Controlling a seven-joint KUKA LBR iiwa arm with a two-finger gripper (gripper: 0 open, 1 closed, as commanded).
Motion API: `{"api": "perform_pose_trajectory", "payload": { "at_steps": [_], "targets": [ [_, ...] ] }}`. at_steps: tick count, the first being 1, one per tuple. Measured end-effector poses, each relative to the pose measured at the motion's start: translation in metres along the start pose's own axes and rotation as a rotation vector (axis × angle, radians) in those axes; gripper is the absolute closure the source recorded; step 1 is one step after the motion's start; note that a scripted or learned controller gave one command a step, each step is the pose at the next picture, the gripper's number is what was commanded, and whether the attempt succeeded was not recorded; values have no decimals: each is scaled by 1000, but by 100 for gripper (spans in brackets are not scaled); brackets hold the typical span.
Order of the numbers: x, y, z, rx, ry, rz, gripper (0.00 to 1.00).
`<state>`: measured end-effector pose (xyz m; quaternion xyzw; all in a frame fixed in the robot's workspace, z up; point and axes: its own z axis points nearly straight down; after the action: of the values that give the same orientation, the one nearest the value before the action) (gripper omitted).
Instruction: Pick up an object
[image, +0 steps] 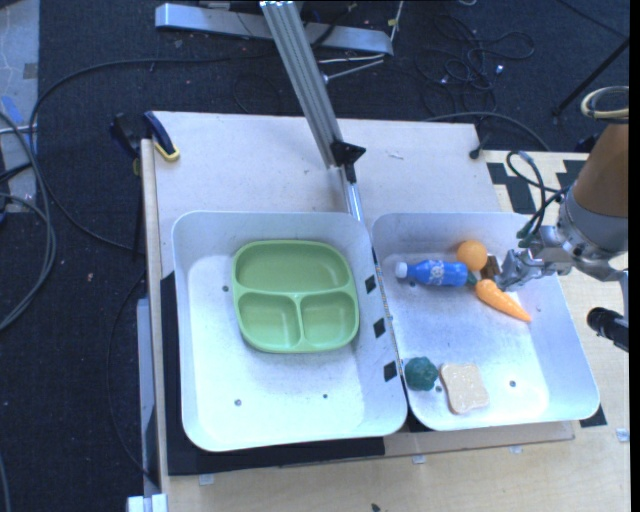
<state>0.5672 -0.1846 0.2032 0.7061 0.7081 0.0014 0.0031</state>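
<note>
**A:** In the right bin (560, 385), what sits there, and what is each thing like?

**B:** A smooth orange carrot (503, 300), tapered to a point, lies near the far right side. Just beside it are a round orange ball (472, 254) and a blue-labelled bottle (436, 272) with a white cap, lying on its side. Near the front edge are a dark green, lumpy lump (421, 373) and a tan, speckled, slice-shaped sponge (465, 388).

**B:** The gripper (517, 268) hangs right over the carrot's thick end; I cannot tell how its jaws stand.

**A:** And the left bin (200, 400)?

**B:** It is shallow, white and matte, with rounded corners. It holds a pale green plastic plate (296, 295) split into three compartments, one long and two small.

**A:** The surroundings?

**B:** Both bins rest on a pale wooden bench (260, 165). A ribbed metal pole (310, 85) slants across it. Beyond lies dark carpet (80, 130) strewn with black cables.
</note>
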Motion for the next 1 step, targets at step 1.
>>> {"api": "perform_pose_trajectory", "payload": {
  "at_steps": [1],
  "targets": [
    [52,-8,-10,6,4,-4,100]
  ]
}}
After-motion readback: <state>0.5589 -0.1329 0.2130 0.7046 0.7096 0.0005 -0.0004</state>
